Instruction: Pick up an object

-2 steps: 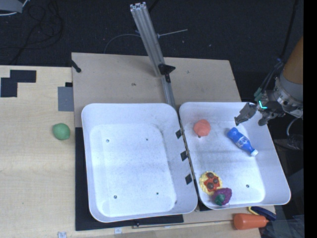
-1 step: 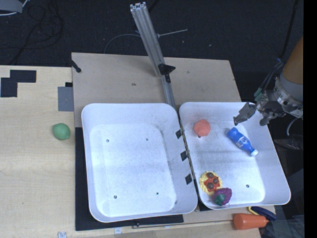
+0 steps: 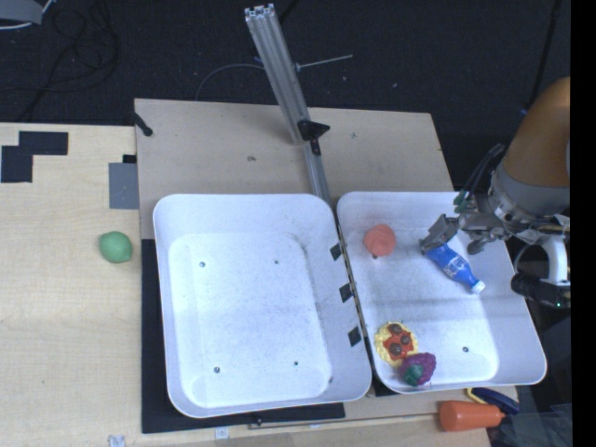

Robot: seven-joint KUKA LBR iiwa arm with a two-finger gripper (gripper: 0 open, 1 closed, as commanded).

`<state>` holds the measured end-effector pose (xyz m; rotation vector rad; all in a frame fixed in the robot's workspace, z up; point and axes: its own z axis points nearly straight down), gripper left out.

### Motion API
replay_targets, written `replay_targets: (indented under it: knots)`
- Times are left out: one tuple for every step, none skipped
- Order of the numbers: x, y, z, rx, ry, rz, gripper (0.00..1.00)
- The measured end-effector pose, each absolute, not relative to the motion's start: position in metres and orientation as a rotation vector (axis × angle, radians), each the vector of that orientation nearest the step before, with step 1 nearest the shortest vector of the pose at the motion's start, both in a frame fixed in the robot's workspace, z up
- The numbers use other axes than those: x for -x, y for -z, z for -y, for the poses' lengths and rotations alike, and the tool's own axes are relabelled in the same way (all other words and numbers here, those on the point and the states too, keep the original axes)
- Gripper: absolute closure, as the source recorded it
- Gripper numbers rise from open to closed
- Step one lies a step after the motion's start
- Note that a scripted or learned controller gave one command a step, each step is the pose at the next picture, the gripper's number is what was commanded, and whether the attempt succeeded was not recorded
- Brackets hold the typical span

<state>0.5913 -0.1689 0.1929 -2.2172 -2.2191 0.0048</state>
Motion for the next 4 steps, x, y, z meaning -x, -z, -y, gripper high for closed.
replay_targets:
  knots:
    - [-0.587,-0.144,0.16,2.219,-0.004,2.218,0.0]
    - [-0.586,-0.091,0.159,2.219,-0.003,2.22,0.0]
    - [-0.587,-0.103,0.16,2.223,-0.001,2.219,1.0]
    - [-0.584,-0.153,0.151,2.223,0.003,2.224,1.0]
